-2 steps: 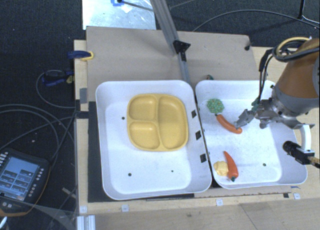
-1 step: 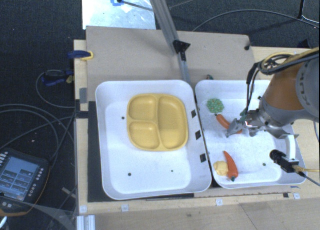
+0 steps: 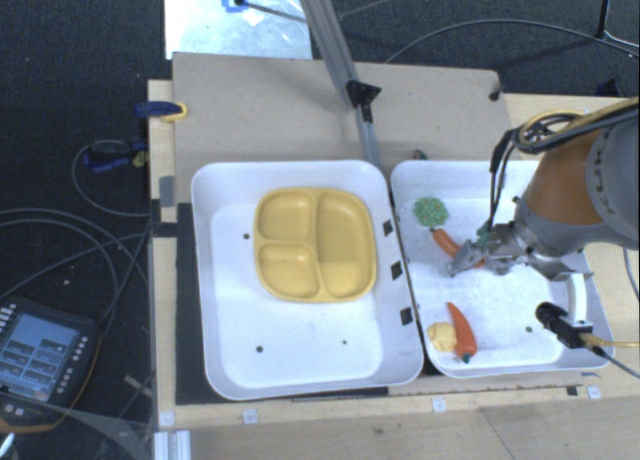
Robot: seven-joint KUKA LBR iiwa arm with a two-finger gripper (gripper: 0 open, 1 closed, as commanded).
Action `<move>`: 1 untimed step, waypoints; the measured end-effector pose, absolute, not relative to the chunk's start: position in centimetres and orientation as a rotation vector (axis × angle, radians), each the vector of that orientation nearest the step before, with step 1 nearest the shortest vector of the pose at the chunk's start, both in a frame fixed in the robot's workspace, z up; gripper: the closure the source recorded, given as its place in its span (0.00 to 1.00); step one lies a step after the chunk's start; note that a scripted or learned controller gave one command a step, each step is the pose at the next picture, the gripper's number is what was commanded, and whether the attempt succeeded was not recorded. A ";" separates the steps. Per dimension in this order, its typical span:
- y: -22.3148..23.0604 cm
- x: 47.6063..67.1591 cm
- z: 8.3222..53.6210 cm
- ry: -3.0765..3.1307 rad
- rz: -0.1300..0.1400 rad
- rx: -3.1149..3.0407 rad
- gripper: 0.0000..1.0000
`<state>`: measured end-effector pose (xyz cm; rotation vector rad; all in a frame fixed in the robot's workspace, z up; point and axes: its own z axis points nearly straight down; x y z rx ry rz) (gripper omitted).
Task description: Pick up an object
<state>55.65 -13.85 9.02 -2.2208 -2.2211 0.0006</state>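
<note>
The right bin (image 3: 520, 183) holds a green broccoli piece (image 3: 430, 211) at its far left. A small orange carrot (image 3: 444, 241) lies just below the broccoli. Near the front edge lie a longer orange-red carrot (image 3: 461, 330) and a small yellow piece (image 3: 440, 334) touching its left side. My gripper (image 3: 468, 260) is low in the right bin, right beside the small carrot's near end. The grey arm with its orange band (image 3: 560, 188) comes in from the right above it.
The left bin (image 3: 225, 348) holds a yellow divided plate (image 3: 315, 244) in its upper middle. A grey pole (image 3: 335, 48) slants across the bench behind the bins. Cables and a handheld pendant (image 3: 35, 348) lie on the floor at left.
</note>
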 end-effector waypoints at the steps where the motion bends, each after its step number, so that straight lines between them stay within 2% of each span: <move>1: -13.8 55.8 10.2 -2.224 -0.004 -2.223 1.00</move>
